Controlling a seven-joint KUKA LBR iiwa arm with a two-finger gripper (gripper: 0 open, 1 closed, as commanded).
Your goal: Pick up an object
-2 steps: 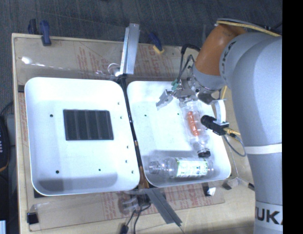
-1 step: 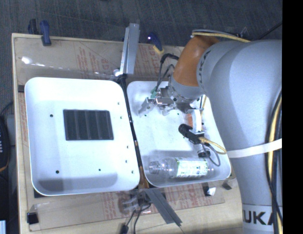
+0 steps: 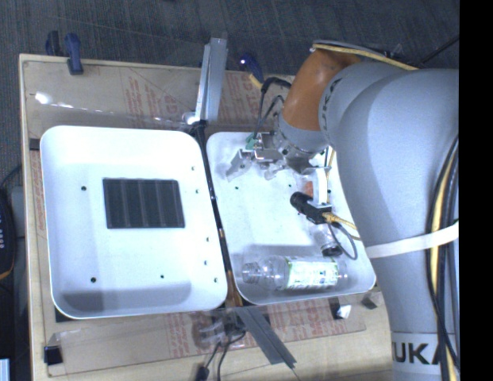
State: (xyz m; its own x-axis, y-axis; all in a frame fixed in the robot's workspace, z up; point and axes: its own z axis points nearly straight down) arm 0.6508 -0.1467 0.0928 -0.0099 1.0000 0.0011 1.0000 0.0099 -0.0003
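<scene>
One bottle (image 3: pixel 294 275), right bin (image 3: pixel 262 213) — one panel (image 3: pixel 143 203), left bin (image 3: pixel 71 173).

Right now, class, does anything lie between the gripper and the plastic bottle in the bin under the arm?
Nothing visible does. The gripper hangs over the far end of the bin, the clear plastic bottle lies on its side along the near wall, and only bare white floor shows between them.

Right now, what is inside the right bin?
A clear bottle lies on its side in the right bin, along its near edge. The arm hides the far right corner.
</scene>
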